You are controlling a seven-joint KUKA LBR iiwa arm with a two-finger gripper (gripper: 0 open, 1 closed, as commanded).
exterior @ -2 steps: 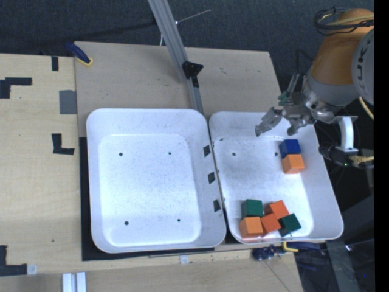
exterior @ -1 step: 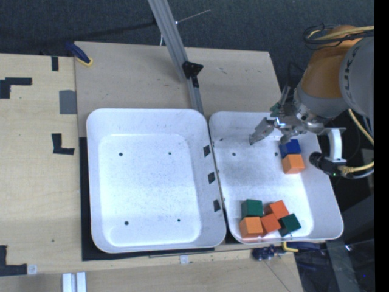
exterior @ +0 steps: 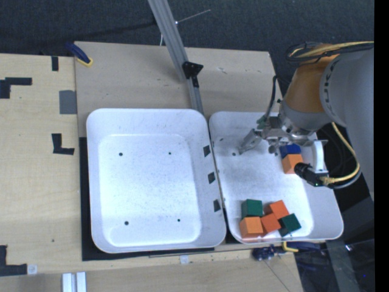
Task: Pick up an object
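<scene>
End effector (exterior: 243,146) over right bin (exterior: 255,175), finger state unclear, orange block (exterior: 292,162) and blue block (exterior: 290,150) beside it

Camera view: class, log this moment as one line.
gripper over right bin | blocks: cluster near front | left bin | no grasp seen

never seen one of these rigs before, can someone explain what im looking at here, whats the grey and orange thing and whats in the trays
The grey and orange thing is a robot arm, reaching in from the right. One camera fixed above the bench looks down at a slant. At the arm's end is a two-finger gripper, low over the right bin. Beside it lies the left bin. Near the wrist sit a blue block and an orange block. A cluster of green and orange blocks lies at the right bin's near end. Nothing visibly sits between the fingers.
</scene>
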